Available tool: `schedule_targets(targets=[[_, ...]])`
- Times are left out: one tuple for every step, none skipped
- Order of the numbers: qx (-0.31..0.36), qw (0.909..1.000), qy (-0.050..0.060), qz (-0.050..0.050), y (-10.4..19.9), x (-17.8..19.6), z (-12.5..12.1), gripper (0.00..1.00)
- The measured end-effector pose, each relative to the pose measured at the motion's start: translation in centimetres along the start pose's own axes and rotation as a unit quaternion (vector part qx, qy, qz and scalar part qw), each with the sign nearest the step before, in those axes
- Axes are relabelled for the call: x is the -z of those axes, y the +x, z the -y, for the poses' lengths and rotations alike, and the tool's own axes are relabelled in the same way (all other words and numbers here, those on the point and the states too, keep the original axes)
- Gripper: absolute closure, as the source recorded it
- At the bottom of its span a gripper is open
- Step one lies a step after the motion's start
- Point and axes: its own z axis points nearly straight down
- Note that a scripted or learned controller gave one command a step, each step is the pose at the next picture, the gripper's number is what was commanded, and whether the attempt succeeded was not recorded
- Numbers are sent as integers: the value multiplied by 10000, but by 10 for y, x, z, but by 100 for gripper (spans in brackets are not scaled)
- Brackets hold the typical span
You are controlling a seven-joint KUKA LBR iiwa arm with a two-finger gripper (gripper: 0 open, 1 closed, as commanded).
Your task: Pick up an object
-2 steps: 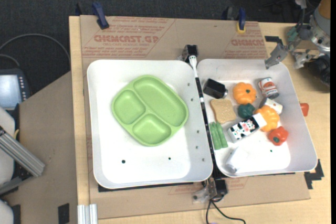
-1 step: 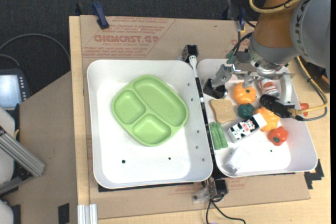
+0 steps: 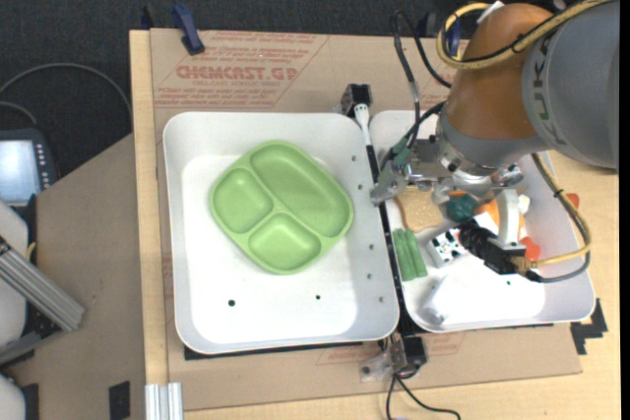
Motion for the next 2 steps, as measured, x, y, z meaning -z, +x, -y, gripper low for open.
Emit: schedule_targets(targets=[[21, 10000, -24, -5, 71, 52, 63, 0], [27, 10000, -1, 6, 169, 15, 71, 0]])
